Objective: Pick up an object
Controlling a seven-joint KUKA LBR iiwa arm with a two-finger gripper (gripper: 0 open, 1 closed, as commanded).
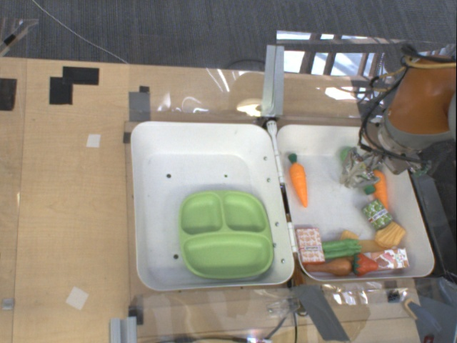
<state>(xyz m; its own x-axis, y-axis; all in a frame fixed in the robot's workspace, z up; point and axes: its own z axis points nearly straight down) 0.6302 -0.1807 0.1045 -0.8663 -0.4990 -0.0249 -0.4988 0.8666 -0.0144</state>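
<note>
Claw (357, 171) w/ arm (421, 98) low in right bin (325, 206), can't tell its state; centre over carrot (380, 189) before closing.

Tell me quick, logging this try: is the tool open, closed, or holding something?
Tool: cannot be told; it hangs low over the right bin, beside a second carrot.

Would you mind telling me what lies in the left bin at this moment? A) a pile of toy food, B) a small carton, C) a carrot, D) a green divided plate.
D: the green divided plate lies in the left bin, while the carrot, the small carton and the other toy food sit in the right bin.
</note>
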